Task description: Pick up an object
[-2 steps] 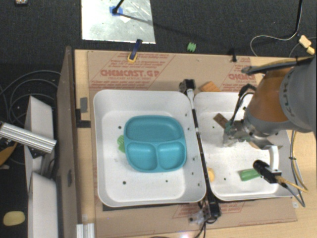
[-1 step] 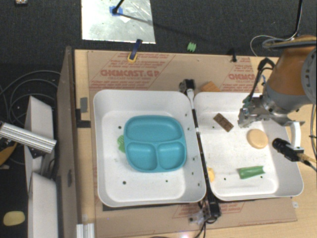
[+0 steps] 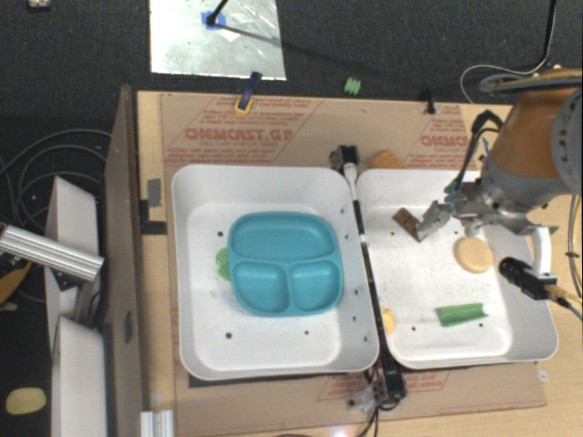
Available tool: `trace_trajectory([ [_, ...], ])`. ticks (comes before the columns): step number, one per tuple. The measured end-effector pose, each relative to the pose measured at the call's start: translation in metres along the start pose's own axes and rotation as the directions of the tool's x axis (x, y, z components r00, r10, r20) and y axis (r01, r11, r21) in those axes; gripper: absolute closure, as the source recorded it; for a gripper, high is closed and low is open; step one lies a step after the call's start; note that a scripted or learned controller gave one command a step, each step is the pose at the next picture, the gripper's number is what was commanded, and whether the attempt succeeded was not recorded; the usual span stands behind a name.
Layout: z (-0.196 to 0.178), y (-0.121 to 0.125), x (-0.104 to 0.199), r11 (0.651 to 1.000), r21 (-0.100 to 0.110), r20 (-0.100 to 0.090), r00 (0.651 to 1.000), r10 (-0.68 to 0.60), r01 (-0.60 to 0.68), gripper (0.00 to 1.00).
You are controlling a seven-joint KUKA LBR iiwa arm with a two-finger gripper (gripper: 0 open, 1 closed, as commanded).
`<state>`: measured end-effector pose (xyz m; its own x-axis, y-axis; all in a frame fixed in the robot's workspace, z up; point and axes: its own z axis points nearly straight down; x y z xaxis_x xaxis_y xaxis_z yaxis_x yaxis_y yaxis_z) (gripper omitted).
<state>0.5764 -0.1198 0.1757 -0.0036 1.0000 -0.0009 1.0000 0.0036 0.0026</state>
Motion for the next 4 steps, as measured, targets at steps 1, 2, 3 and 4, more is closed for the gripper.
trace_trajectory([
  [1, 0.096, 0.03, 0.013, 1.0, 0.001, 0.0, 1.0, -0.001, 0.001, 0.0],
  [2, 0.09, 0.076, -0.014, 1.0, -0.005, 0.001, 1.0, -0.001, 0.001, 0.0],
  [3, 0.079, 0.075, -0.013, 1.0, -0.004, 0.001, 1.0, -0.003, 0.003, 1.0],
  [4, -0.015, 0.036, 0.069, 1.0, -0.005, -0.005, 1.0, -0.008, 0.008, 1.0],
])
